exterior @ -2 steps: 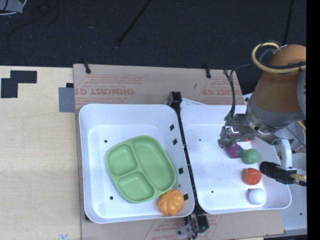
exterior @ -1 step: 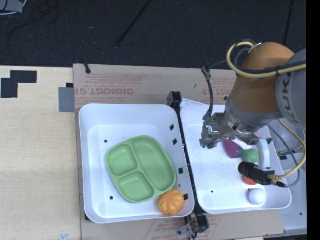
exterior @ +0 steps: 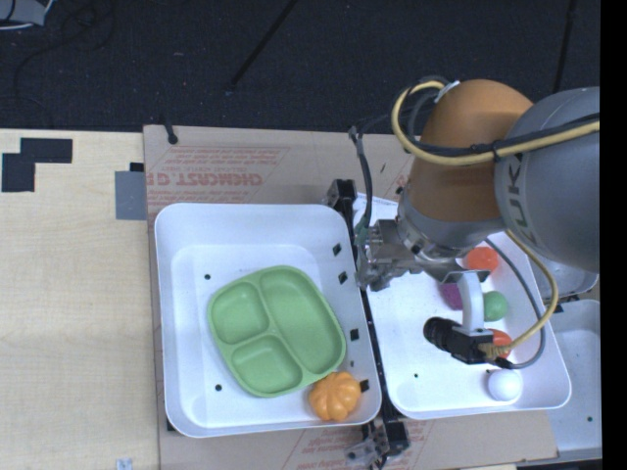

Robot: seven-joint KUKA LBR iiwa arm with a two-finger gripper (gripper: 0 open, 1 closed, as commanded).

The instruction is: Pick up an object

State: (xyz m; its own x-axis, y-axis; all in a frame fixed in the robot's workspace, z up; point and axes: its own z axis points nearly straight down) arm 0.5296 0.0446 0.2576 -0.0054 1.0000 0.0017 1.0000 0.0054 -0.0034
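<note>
Above the right bin [exterior: 431, 385], near its left edge, my claw [exterior: 380, 258] hovers; I cannot tell its state; nothing seems lifted yet.

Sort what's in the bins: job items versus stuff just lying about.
Likely job items, right bin:
white ball
green piece
orange-red piece
purple piece

Lying about, left bin:
green divided plate
orange pumpkin toy

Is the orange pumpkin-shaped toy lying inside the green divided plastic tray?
No, the pumpkin-shaped toy sits outside the green tray, on the floor of the white bin.
</note>
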